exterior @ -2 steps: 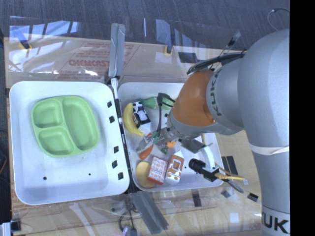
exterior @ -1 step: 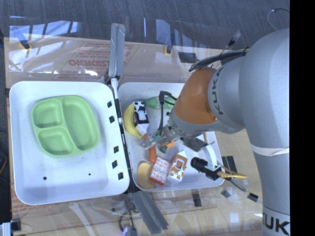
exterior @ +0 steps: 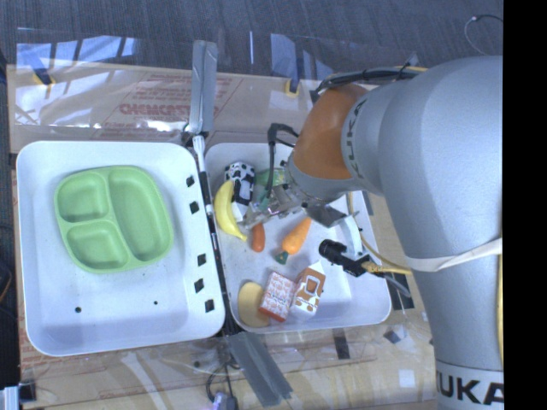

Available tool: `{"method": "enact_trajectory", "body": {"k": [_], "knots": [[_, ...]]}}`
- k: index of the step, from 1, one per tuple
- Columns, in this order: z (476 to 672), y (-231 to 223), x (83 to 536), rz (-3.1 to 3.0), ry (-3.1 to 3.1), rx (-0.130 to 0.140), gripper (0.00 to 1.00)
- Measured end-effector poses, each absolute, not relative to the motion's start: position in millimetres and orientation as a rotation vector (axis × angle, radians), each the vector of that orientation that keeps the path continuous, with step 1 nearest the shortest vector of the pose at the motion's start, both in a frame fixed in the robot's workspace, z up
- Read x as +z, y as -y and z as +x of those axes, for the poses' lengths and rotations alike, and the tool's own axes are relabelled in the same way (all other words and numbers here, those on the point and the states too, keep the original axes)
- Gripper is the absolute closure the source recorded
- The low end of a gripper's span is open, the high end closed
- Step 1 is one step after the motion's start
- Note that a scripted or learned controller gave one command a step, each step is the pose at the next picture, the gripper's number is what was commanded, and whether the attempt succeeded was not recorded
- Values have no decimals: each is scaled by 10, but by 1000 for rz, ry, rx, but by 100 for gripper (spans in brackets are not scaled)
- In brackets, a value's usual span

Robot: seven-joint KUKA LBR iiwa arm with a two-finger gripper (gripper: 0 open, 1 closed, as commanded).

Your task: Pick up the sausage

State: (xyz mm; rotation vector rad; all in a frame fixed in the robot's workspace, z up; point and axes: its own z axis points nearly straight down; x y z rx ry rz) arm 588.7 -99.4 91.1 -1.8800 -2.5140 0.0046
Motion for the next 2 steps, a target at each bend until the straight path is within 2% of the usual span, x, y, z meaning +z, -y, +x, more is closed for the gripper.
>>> {"method": "enact_trajectory", "body": {"k": [1, 2], "knots": [[6244, 92, 1925, -2165, 2276, 2, 100], [6076, 187, 2402, -1929, 2479, 2, 100]]}}
